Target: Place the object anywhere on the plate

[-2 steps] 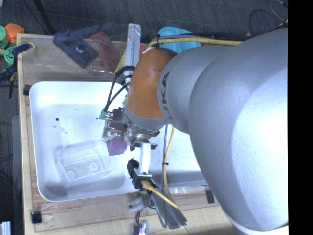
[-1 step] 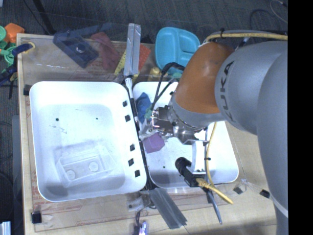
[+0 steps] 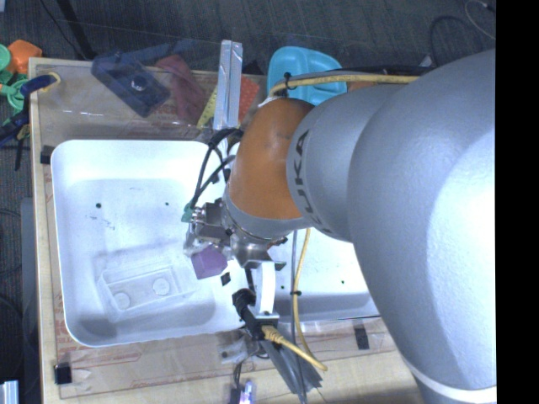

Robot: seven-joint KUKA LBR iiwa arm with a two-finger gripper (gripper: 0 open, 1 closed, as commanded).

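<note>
The clear plate [image 3: 141, 286] lies on the floor of the left bin [image 3: 76, 183], and just off its right end hangs the gripper [image 3: 210, 255] with a purple object [image 3: 208, 263] at its tip. Whether the fingers truly clamp it I cannot tell, since the wrist hides them. If the object is only resting against them, it could drop beside the plate, or a release from this spot could land it off the plate's right edge.

Dark grey carpet floor [image 3: 168, 7] (cables trailing across it) lies beyond the pale wooden bench [image 3: 126, 369].
</note>
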